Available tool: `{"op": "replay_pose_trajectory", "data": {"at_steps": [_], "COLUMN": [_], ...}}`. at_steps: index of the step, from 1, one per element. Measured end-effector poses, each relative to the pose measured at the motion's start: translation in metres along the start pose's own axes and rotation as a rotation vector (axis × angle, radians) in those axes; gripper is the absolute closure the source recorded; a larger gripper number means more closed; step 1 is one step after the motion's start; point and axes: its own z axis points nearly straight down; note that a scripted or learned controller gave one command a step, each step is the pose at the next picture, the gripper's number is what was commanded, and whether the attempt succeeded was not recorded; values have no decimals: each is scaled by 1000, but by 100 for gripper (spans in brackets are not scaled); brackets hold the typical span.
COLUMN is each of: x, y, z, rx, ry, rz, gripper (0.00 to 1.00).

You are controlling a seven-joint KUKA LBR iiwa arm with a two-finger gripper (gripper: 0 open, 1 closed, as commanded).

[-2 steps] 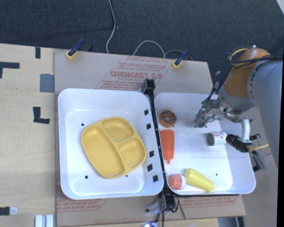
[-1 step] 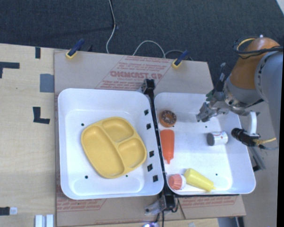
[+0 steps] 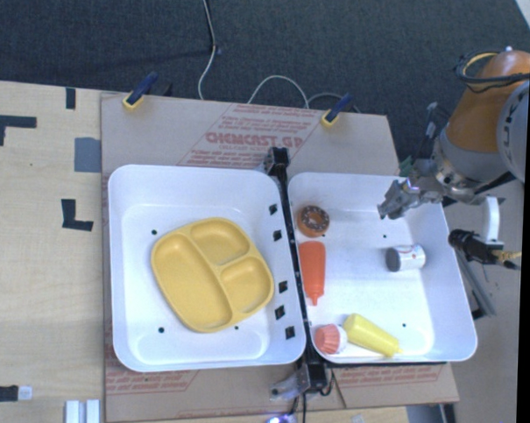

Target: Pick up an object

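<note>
In the right bin [image 3: 438, 258], the gripper [image 3: 393, 203] hangs near the far wall, apart from the small grey-and-white cylinder [image 3: 405, 258]. Whether its jaws are apart or together cannot be told. A yellow divided plate [image 3: 211, 272] lies in the left bin [image 3: 128, 244].

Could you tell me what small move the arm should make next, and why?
Probably shift the gripper toward the small grey-and-white cylinder, then descend. It sits above the right bin's far side with nothing visibly between its fingers, and that cylinder lies nearest, apart from the other items.
</note>
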Motion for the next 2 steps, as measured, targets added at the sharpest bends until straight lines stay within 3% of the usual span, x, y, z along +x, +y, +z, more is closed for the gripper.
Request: {"op": "replay_pose_trajectory", "data": {"at_steps": [1,2], "x": [-4,43], "y": [6,-14], "z": [-45,-53], "rx": [-2,2], "ry": [-1,1], "rz": [0,-3], "gripper": [100,100]}}
